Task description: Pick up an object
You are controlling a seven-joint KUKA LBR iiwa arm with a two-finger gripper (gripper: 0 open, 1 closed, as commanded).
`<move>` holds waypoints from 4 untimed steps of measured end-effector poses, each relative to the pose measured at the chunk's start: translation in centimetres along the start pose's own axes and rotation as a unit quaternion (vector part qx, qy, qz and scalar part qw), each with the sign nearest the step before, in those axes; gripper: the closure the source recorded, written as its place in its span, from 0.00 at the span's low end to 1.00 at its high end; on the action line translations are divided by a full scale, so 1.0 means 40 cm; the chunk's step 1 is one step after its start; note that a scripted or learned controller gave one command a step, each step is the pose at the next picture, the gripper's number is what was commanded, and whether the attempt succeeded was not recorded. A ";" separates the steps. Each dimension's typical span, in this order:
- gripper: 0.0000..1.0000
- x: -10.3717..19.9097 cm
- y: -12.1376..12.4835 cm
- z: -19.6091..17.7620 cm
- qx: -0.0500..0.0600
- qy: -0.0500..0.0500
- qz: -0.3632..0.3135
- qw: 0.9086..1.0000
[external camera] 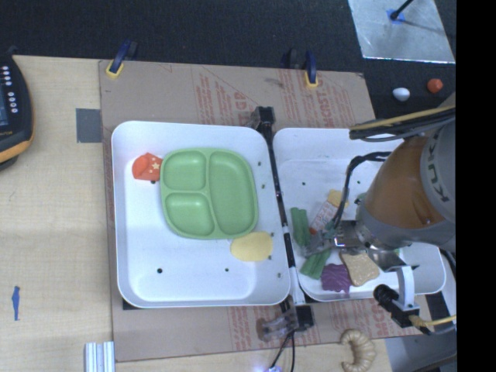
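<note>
In the right bin (310, 157) lies a cluster of small toys: a dark green piece (299, 222), another green piece (314, 265), a purple piece (335, 277), a tan toast-like slice (360, 268) and a pale yellow bit (335, 198). My gripper (325, 242) is low in this bin, right over the cluster, between the two green pieces. The grey arm with its orange band (403, 188) hides much of the bin's right half. I cannot make out anything held.
The left bin (136, 277) holds a green divided plate (209, 192), a red piece (146, 167) by its left side and a yellow piece (252, 246) at its lower right. A beige curled object (359, 349) lies on the bench below the right bin.
</note>
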State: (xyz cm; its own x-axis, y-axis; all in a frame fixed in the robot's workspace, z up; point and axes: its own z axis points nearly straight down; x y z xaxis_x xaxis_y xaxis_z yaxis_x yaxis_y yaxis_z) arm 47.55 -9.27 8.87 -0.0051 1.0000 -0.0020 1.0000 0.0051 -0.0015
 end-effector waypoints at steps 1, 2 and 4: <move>0.00 -0.002 0.004 -0.011 -0.001 0.001 0.001 1.000; 0.00 0.000 0.004 -0.011 -0.001 0.001 0.001 1.000; 1.00 -0.062 0.066 -0.362 -0.007 -0.001 0.001 1.000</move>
State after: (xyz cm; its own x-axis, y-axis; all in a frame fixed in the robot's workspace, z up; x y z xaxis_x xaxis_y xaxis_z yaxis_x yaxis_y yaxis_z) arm 50.23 -11.69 23.37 -0.0037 1.0000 -0.0033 0.9999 0.0038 0.0128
